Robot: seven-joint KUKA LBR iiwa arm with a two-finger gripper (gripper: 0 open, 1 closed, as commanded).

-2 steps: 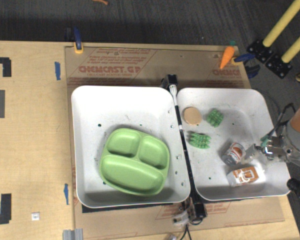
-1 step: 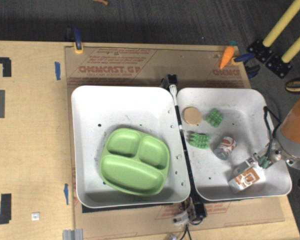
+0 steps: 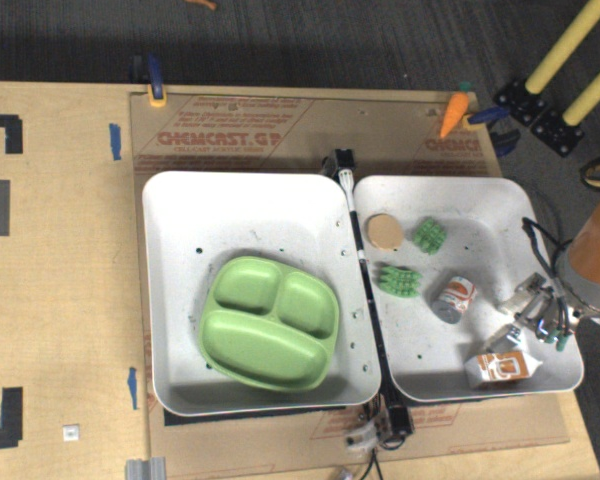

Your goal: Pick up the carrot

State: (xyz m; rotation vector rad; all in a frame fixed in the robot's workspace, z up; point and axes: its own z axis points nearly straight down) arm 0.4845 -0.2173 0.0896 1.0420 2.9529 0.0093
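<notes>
The carrot [image 3: 454, 113], small and orange with a green top, lies on the cardboard behind the right bin [image 3: 500, 200], next to a blue clamp and outside both bins. My gripper [image 3: 538, 313] hangs low over the right bin's right edge, far in front of the carrot. It is just above an orange-and-white carton [image 3: 502, 366] and to the right of a small can [image 3: 453, 298]. Nothing can be seen held in it.
The right bin also holds a tan disc [image 3: 384, 231] and two green knobbly pieces [image 3: 429, 235] [image 3: 399, 281]. A green divided plate [image 3: 270, 323] fills much of the left bin [image 3: 180, 268]. Yellow poles [image 3: 578, 28] stand at the back right, close to the carrot.
</notes>
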